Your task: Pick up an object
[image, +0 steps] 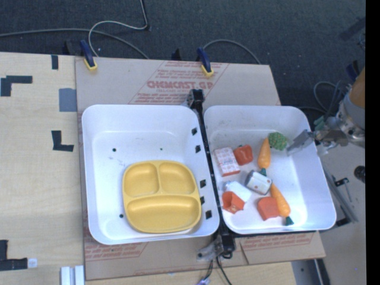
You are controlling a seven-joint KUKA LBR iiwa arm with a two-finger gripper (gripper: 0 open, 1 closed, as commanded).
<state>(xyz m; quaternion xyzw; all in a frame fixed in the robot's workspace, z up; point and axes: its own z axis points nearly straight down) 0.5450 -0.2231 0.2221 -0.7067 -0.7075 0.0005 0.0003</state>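
Observation:
The right bin (309,209) holds several toy foods. A green broccoli (276,140) lies at the back right, with a small orange carrot (264,153) and a red piece (243,154) beside it. A pink-and-white box (225,161) sits at the left. A grey-and-white can (258,183) lies mid-bin, above a red chunk (233,202), an orange-red block (268,208) and a longer carrot (280,200). My gripper (301,140) hangs over the bin's right rim, just right of the broccoli, with nothing visibly in it.
The left bin (98,159) holds a yellow divided plate (161,196). Both bins rest on a cardboard sheet (172,82) clamped at the back. Cables run over the dark floor behind, and the arm's wrist (350,123) stands to the right.

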